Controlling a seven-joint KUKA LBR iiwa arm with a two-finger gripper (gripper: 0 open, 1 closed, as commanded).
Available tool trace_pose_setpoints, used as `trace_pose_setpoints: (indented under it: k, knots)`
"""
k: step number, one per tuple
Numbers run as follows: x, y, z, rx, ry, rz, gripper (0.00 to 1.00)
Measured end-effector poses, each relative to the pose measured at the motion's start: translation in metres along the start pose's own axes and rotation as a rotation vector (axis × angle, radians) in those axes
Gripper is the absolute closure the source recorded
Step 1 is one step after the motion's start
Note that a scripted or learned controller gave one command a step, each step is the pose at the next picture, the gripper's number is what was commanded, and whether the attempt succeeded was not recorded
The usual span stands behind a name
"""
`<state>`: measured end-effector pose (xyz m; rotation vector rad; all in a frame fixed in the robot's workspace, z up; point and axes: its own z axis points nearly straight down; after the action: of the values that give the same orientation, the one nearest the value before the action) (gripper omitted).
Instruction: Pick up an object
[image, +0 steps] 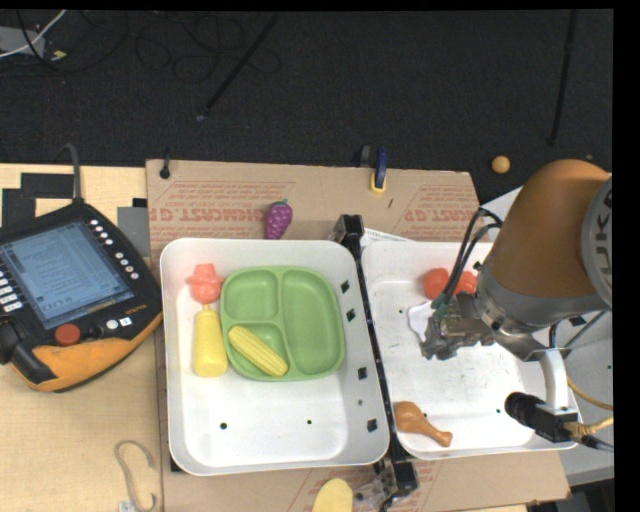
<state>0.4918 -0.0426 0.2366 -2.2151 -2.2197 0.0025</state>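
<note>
Pincer (437, 340) low in right bin (480, 420), near red toy (437, 282); finger state unclear. Chicken leg (422, 423) near front rim.

Two white bins, the left bin (190, 420) and the right bin (480, 400); one green divided plate (310, 320); one corn cob (258, 351); one yellow bottle (208, 343); one chicken drumstick (422, 424) at lower centre; one purple grape bunch (278, 218); one control pendant (65, 290) at left.
</note>
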Motion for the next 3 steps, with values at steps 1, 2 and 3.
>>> trace_pose_setpoints:
  k: [1, 2, 3]
  knots:
    - [0.013, -0.016, 0.0, 0.0, -0.001, 0.002, 1.0]
    - [0.024, -0.012, 0.006, 0.001, -0.002, 0.002, 1.0]
    - [0.02, -0.007, 0.005, -0.002, -0.003, 0.002, 1.0]
